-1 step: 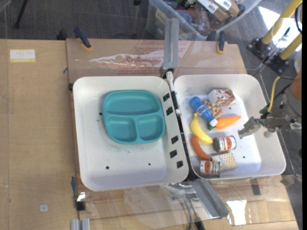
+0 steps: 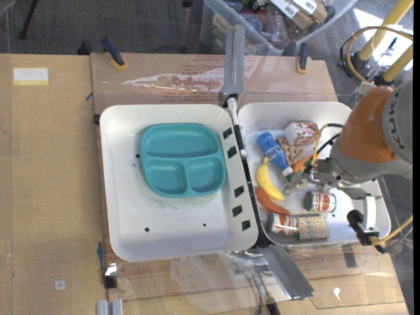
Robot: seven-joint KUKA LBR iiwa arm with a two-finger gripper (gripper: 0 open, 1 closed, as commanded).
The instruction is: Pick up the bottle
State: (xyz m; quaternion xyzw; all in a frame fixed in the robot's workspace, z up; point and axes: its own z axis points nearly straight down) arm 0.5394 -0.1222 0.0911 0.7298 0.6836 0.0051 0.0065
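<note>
The small blue plastic bottle (image 2: 270, 148) lies tilted in the right white bin (image 2: 341, 110), upper left of the clutter, probably light and slick, best pinched mid-body. Gripper (image 2: 308, 176) sits nearby, can't tell its state.

I see the plate (image 2: 182, 159) in the left bin (image 2: 118, 195). In the right bin (image 2: 262, 113), the bottle (image 2: 273, 151) lies near the left wall, the banana (image 2: 269, 182) just before it, the can (image 2: 320, 202) further right.
</note>
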